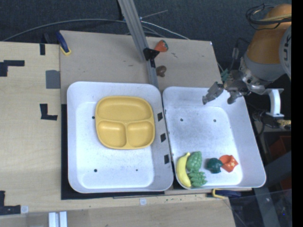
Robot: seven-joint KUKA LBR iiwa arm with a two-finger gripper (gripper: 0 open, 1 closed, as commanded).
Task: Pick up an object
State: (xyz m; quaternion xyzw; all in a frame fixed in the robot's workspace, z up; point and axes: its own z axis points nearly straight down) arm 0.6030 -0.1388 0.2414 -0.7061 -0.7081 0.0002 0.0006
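Note:
My gripper (220,96) hangs over the far right corner of the right bin (208,126), its two fingers spread open with nothing between them. At the near end of that bin lie a yellow banana (182,171), a green broccoli-like piece (194,161), a second green leafy piece (198,178), a small dark green item (214,165) and a red-orange pepper-like toy (229,162). These objects sit well below the gripper in the view, apart from it.
The left bin (80,164) holds a yellow three-compartment plate (125,122). A grey pole (135,22) with a black clamp rises behind the bins. The arm's grey and orange body (270,46) fills the upper right.

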